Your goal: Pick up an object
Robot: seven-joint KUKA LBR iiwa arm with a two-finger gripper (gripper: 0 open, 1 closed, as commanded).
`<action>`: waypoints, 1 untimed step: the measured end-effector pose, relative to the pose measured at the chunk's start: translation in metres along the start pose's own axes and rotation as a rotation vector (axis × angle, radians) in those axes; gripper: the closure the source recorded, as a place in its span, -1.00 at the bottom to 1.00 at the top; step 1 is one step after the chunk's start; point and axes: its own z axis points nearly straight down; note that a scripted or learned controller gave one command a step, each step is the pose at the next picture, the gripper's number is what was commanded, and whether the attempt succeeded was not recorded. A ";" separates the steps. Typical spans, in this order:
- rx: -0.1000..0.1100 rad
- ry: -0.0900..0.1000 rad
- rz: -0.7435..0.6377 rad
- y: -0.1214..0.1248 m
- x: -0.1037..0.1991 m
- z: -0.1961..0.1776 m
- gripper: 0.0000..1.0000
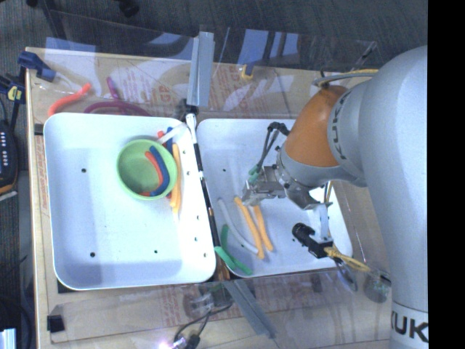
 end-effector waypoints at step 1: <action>0.000 0.000 -0.001 0.000 0.000 0.000 -1.00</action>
